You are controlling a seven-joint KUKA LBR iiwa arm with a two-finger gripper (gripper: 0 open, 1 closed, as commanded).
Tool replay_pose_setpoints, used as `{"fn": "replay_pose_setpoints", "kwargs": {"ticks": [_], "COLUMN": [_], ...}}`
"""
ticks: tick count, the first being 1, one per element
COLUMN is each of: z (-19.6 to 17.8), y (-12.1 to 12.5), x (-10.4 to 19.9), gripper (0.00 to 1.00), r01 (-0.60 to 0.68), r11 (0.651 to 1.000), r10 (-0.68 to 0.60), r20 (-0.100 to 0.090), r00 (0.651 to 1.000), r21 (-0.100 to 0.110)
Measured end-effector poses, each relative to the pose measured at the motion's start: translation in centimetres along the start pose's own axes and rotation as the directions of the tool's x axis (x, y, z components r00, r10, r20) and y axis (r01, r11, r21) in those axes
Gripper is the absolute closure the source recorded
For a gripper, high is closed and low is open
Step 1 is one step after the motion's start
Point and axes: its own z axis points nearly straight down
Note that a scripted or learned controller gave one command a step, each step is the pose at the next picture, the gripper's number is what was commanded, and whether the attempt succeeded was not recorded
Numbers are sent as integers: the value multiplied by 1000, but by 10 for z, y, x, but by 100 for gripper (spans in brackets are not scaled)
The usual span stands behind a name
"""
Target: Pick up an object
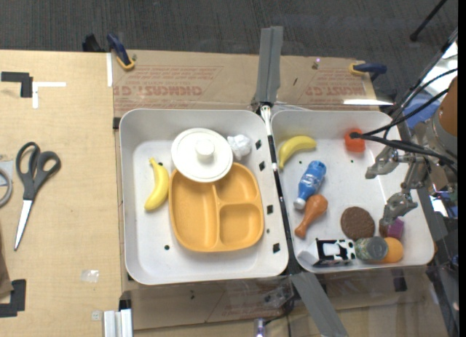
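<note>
My gripper (391,183) hangs over the right side of the right bin (331,121), open, with nothing between its fingers (399,204). Just below its lower finger lies a purple object (393,226), and a brown round cookie (357,221) lies to the left of that. A small red-orange object (354,141) sits up and to the left of the gripper. Further left are a blue bottle (312,179), an orange drumstick-shaped toy (311,215) and a yellow banana (295,147).
Along the right bin's front edge lie a black-and-white item (333,252), a clear jar (371,249) and an orange ball (394,250). The left bin (138,255) holds a yellow divided plate (216,215), a white lid (202,155) and a banana (156,185). Scissors (30,179) lie on the bench.
</note>
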Motion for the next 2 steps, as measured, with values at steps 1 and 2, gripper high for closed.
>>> {"fn": "replay_pose_setpoints", "kwargs": {"ticks": [1, 2], "z": [169, 168], "y": [3, 13], "x": [-43, -109], "gripper": [0, 0], "r01": [-21, -125], "r11": [1000, 992], "r10": [21, 125], "r20": [2, 5], "r00": [1000, 992], "r21": [0, 0]}}
